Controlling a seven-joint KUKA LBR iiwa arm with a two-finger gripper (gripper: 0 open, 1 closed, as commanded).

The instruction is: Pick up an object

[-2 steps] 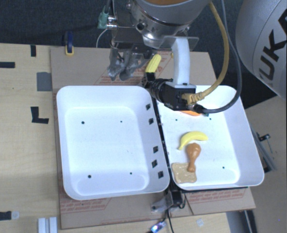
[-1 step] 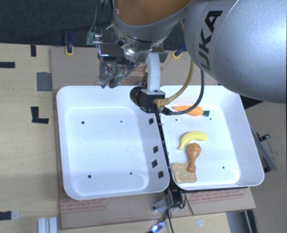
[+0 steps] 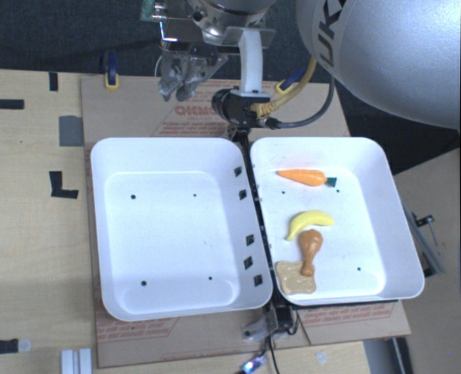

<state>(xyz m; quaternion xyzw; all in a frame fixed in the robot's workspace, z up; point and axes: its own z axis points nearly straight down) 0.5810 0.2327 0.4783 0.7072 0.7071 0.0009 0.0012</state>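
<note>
At the far edge of the bench, above the cardboard sheet and beyond both bins, hangs the pincer. Nothing is between its fingers, and they appear close together, though the view from above is too blurred there to be sure how narrow the gap is. The grey arm comes in from the right and covers the far right corner of the scene. A black cable with a yellow part loops under the wrist, near the far end of the line where the bins meet.

The left bin is nearer to the pincer. The things for picking lie in the right bin: an orange carrot toward the far side, a yellow banana in the middle, a brown drumstick just beside the banana on the near side, and a beige flat piece at the near left corner, touching the drumstick's end.

What could go wrong, as I judge it: the pincer is well apart from every object, so a descent from here would reach cardboard or the left bin only. In the right bin, the banana, the drumstick and the flat piece are crowded, so the fingers may push one while closing on another. The flat piece lies against the bin wall, which leaves little room for a finger. The carrot stands alone and seems the safest choice.

Writing: red print on the cardboard begins with "CHEM", the rest is not readable. The arm shows the letters "KU".
</note>
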